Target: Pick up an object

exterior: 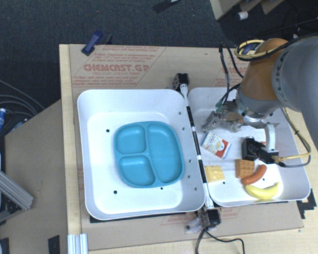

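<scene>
Frankly, I cannot tell the metal two-finger gripper's (218, 119) state above the small white-and-red carton (215, 144); crowded neighbours like the yellow plastic banana (263, 191) risk a miss.

The brown bench board (122, 62) bears red print reading "CHEMCAST GP".

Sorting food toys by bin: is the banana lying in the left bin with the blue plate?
No, the banana lies in the right bin, near its front edge; the blue plate sits in the left bin.

A blue divided plate (148, 154) lies in the left bin (90, 107) (white, shallow).
</scene>
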Controlling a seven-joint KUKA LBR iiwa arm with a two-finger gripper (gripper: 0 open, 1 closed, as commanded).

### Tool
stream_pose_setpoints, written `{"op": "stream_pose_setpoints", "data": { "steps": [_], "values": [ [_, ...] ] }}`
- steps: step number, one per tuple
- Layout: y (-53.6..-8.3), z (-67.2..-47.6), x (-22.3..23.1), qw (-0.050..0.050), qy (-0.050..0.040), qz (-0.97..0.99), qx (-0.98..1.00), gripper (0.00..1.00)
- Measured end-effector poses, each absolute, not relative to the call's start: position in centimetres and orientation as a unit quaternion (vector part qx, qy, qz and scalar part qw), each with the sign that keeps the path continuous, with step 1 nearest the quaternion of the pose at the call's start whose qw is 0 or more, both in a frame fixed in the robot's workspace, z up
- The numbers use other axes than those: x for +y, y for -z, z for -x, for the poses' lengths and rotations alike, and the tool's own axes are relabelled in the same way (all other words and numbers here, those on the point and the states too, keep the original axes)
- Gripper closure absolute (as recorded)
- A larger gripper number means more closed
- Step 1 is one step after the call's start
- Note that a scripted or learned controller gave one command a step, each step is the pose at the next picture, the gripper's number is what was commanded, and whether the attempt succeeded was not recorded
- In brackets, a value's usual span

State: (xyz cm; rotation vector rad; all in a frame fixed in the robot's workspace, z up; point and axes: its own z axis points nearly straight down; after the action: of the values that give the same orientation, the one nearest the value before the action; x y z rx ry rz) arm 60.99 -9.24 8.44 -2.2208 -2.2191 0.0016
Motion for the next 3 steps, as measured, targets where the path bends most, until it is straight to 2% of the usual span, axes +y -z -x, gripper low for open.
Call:
{"op": "stream_pose_setpoints", "data": {
  "steps": [1, 2, 3],
  "values": [
    [-8.5, -66.7, -9.7, 0.000, 0.0002, 0.707, -0.707, 0.00],
    [-8.4, -60.1, -11.6, 0.001, -0.0007, 0.707, -0.707, 0.00],
    [-9.5, -60.2, -11.5, 0.000, 0.0001, 0.707, -0.707, 1.00]
  ]
}}
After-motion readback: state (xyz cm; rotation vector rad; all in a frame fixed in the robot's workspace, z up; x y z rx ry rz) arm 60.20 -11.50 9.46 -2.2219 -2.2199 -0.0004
